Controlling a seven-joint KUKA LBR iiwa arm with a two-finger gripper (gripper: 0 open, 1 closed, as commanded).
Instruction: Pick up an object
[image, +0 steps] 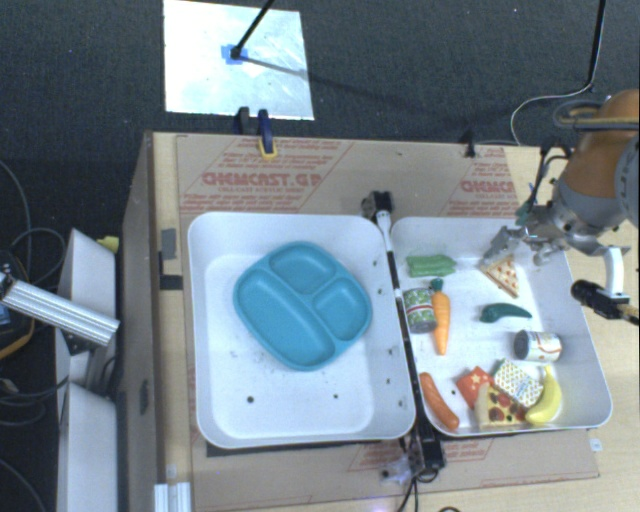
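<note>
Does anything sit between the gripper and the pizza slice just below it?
Nothing visible does. The gripper hangs right above the pizza slice at the right bin's far end; the green pepper lies nearer the camera, off that path.

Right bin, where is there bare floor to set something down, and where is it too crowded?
In the right bin, bare floor lies between the carrot and the dark green pepper, running down toward the can. The lower corner is crowded: hot dog, pizza slices and banana. The claw hangs over the upper part.

A robotics lab: a bench (300, 165) on dark carpet (80, 90), loose cables (25, 260), and toy food (505, 390) in a bin (590, 385).
</note>
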